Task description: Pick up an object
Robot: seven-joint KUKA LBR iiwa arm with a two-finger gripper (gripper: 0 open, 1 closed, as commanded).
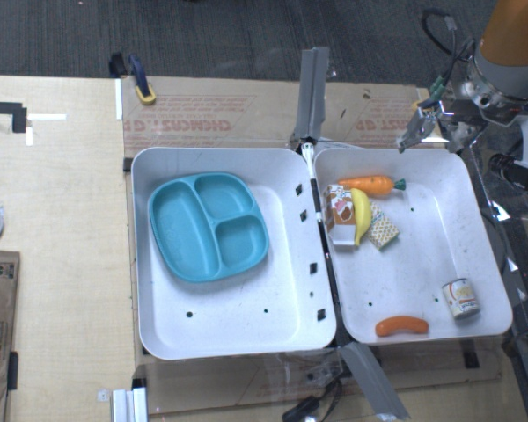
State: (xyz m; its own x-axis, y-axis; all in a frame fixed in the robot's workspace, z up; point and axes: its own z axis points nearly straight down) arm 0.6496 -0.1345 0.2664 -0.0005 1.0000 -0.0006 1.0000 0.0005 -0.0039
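Claw [429,123] sits at top right, above the far rim of the right bin [475,236], near its back corner, well apart from everything inside; can't tell how it is set. Nothing visibly held in it. Arm with orange band [515,11] comes in from the upper right.

Right bin contents: carrot [368,184] lying sideways near the back left, green top toward the right. Just below it a banana [362,215] leaning over a small brown-and-white carton [341,214], touching it. Checkered cracker-like piece [384,230] just beside the banana on its right. Sausage [402,326], orange, lies near the front wall. Small can [460,298] lies on its side near the front right corner, apart from the sausage.

Left bin [150,315] holds a blue divided plate [209,227], three compartments, sitting flat toward the back left.

Counter [53,192] left of the bins is light wood.
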